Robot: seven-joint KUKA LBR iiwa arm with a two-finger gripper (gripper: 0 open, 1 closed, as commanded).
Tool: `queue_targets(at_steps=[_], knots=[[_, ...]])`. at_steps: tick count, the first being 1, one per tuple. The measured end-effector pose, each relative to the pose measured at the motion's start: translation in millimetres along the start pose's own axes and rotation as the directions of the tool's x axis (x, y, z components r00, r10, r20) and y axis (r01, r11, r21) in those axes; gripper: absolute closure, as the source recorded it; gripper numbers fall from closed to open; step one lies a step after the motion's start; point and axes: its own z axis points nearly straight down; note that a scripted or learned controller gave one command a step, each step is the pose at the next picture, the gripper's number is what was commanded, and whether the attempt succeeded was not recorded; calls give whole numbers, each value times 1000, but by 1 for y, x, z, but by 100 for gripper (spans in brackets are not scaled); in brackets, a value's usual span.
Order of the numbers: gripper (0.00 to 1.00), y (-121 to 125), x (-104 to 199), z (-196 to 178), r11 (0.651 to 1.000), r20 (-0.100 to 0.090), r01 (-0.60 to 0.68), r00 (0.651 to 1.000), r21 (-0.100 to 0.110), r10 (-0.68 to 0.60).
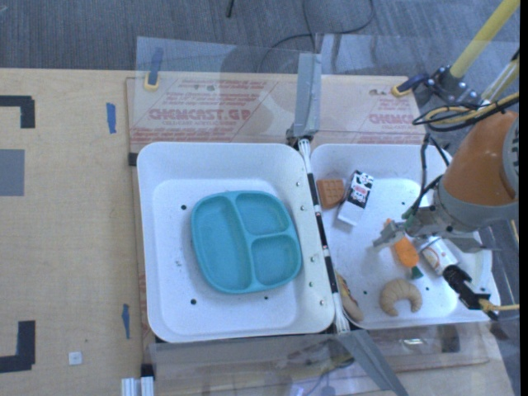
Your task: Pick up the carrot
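Note:
The carrot (404, 252), a short orange piece with a small green tip, lies in the right bin (375, 159) toward its right side. My gripper (406, 239) hangs directly over it, low in the bin, with the arm's orange band just above and to the right. The gripper's body covers the carrot's upper end. Whether the carrot is held cannot be made out from this angle.
A croissant (401, 295) lies just below the carrot. A waffle cracker (330, 191) and a black-and-white box (356, 196) sit at the bin's upper left. A tan item (351, 299) rests by the divider. The left bin (157, 221) holds a teal divided plate (246, 241).

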Motion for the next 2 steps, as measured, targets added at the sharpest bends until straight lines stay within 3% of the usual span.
queue_targets(at_steps=[1, 2], knots=[[100, 0, -6, -11, 1000, 6, -8, 1000, -5, 8], [100, -47, 131, -103, 996, -1, -91, 996, 10, 91]])
